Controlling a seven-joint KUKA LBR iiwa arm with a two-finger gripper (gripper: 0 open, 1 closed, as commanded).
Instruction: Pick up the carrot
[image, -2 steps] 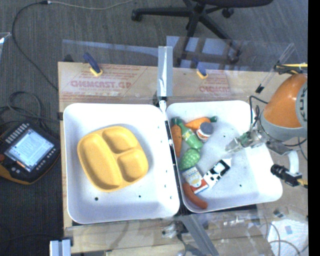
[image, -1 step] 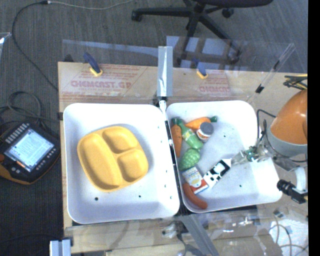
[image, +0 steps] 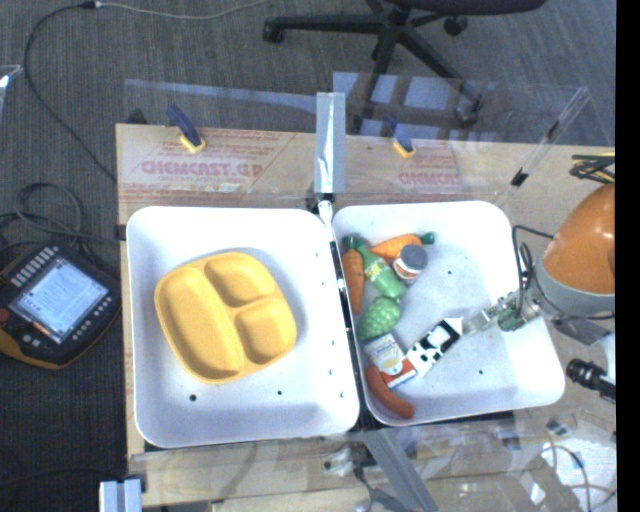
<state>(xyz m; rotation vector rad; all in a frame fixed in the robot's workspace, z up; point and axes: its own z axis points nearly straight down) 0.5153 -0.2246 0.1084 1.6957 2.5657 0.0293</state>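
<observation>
Orange and slim, the plastic carrot (image: 353, 280) lies along the left wall of the right shallow white bin (image: 500, 385), its tip pointing toward the near side. A second orange carrot with a green stub end (image: 397, 244) lies across the far part of the same bin, just beside a small round brown-and-white jar (image: 409, 262). A green bumpy plastic vegetable (image: 380, 316) sits next to the slim carrot, with a pale green piece (image: 378, 276) above it. Nearer the front lie a small printed carton (image: 385, 356), a black-and-white patterned box (image: 434, 346) and a reddish-brown sausage (image: 390, 398) against the front wall.

My pincer (image: 508, 316) reaches in over the right side of that bin, low and close to the black-and-white box, well apart from the slim carrot; I cannot tell how it is set, since it is too small and blurred. My orange wrist band (image: 585, 250) hangs over the bin's right rim.

In the left white bin (image: 170, 410) rests a yellow plastic plate with three compartments (image: 227, 314). Both bins sit on the table (image: 140, 165). A handheld control pendant (image: 55, 300) lies on the carpet to the left.
</observation>
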